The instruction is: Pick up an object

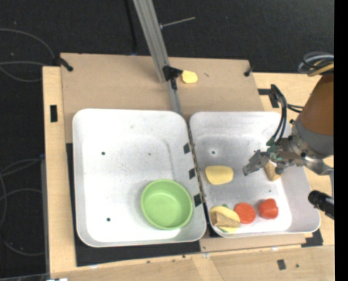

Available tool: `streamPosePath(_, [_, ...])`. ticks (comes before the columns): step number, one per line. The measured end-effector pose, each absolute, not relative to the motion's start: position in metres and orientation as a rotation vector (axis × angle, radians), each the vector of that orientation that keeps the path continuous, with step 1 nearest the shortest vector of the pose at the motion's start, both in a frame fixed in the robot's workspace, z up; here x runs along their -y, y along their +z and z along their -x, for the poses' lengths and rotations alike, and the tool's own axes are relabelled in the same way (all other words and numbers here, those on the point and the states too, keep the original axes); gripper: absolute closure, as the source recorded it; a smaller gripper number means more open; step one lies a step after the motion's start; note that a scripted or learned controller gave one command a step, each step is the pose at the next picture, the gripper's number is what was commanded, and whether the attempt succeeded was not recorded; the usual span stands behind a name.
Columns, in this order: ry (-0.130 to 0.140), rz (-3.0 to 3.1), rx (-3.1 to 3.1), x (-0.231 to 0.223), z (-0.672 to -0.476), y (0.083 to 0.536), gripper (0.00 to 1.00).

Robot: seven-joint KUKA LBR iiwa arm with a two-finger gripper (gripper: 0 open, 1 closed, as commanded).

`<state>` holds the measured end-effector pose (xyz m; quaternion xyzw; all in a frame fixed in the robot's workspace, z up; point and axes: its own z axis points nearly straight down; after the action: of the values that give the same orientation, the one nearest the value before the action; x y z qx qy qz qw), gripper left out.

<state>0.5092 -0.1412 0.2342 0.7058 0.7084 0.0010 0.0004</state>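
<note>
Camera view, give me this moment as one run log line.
stage: reaching | gripper: above right bin, holding nothing visible | nearest: yellow piece | others: two red pieces | left bin: green bowl

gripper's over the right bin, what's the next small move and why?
Probably shift toward the left bin and lower over the yellow piece. The gripper sits above the right bin just beside that piece, with bare floor between them. It is the nearest object and lies apart from the red items and the sandwich-like item crowded along the bin's near edge, so it looks the easiest pick.
</note>
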Motion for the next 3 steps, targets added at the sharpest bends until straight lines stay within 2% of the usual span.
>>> streamPosePath(1, [0.004, -2.219, -2.223, 0.141, -0.509, 0.234, 0.00])
streamPosePath(2, [-0.005, -2.223, -2.221, 0.143, -0.516, 0.189, 0.00])
streamPosePath(3, [-0.006, -2.224, -2.222, 0.136, -0.509, 0.140, 0.00])
